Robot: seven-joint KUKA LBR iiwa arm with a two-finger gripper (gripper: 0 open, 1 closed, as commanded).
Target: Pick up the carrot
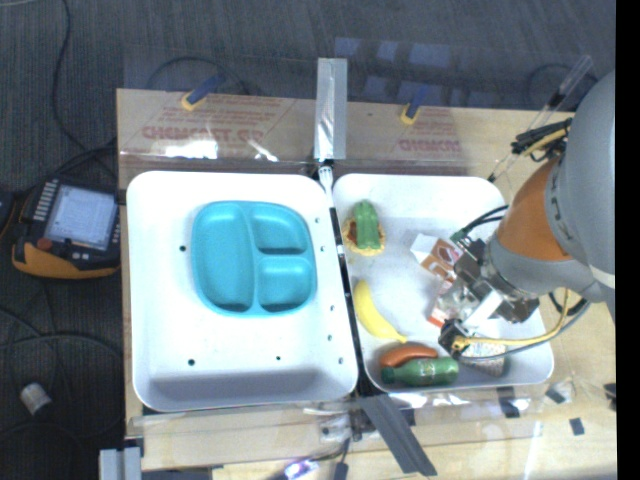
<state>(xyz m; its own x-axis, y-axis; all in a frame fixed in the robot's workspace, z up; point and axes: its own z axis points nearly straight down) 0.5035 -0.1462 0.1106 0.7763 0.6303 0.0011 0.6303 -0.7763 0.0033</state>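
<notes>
The carrot (pixel 405 351), a short orange-red piece, lies near the front edge of the right bin (pixel 400 190). It rests against a green cucumber (pixel 421 371) just in front of it. My gripper (pixel 452 313) hangs over the right half of that bin, up and to the right of the carrot and apart from it. The grey arm with its orange band (pixel 530 223) reaches in from the right and hides the bin's right side.
A yellow banana (pixel 372 311) lies left of the gripper, beside the bin's left wall. A green and yellow toy (pixel 363 227) sits at the back left, and a small brown and white packet (pixel 438 257) is near the gripper. The left bin (pixel 160 368) holds a blue divided plate (pixel 255 255).
</notes>
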